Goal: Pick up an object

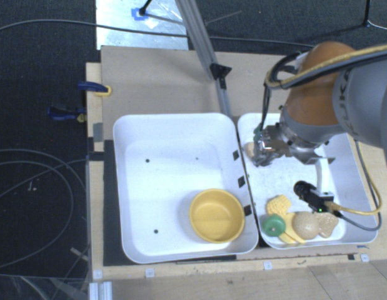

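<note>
Robot lab: bench (168,80), clamps (93,89), floor cables (30,167).

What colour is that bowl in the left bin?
Yellow; the bowl shows plainly in the camera view.

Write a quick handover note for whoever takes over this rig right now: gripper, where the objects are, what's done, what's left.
Gripper: low over the right bin, at its upper left by the divider; finger state unclear, nothing seen held.
Right bin, near edge: green round piece, yellow ridged piece, tan lump.
Left bin: yellow bowl in its near right corner.
Done: no pick confirmed.
Left: grasp and lift one object.
</note>
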